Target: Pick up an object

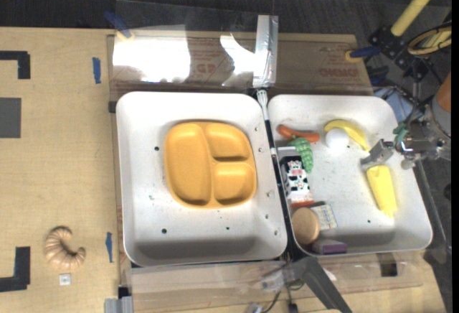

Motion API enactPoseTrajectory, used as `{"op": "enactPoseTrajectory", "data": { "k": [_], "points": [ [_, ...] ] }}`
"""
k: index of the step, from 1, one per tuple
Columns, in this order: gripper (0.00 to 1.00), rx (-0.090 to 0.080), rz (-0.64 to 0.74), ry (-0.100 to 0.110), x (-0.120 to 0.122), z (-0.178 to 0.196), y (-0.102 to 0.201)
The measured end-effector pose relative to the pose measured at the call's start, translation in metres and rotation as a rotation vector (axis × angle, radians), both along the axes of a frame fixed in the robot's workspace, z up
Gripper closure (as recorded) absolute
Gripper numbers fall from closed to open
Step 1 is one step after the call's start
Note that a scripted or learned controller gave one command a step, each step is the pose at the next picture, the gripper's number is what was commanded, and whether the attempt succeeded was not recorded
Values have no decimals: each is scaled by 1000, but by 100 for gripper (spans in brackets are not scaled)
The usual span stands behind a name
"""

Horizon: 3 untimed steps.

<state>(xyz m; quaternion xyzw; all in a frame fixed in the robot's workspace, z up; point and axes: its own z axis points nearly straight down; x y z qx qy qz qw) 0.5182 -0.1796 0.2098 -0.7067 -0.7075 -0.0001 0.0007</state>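
My gripper (381, 151) reaches in from the right over the right bin (412, 232), just above the top end of a long yellow object (382, 189) lying near the bin's right side. A yellow banana (349, 132) and a white ball (336, 138) lie at the back. An orange carrot (297, 133) and a green item (307, 153) sit at the back left. A black, white and red box (296, 179), a round tan piece (305, 225) and a purple item (331, 247) line the left and front.
The left bin (136, 218) holds a yellow divided plate (210, 164). A tan croissant-shaped toy (64, 247) lies on the bench at the front left. Clear plastic sheeting (186, 53) and a cardboard wall stand behind the bins.
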Motion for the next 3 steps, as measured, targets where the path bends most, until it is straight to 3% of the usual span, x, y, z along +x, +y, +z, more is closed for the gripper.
{"op": "enactPoseTrajectory", "data": {
  "k": [1, 2, 3],
  "points": [
    [0, 1, -151, 6, -8, -94, 19],
    [0, 12, 232, -4, 24, -116, 5],
    [0, 0, 154, -8, 82, -122, 7]
  ]
}}
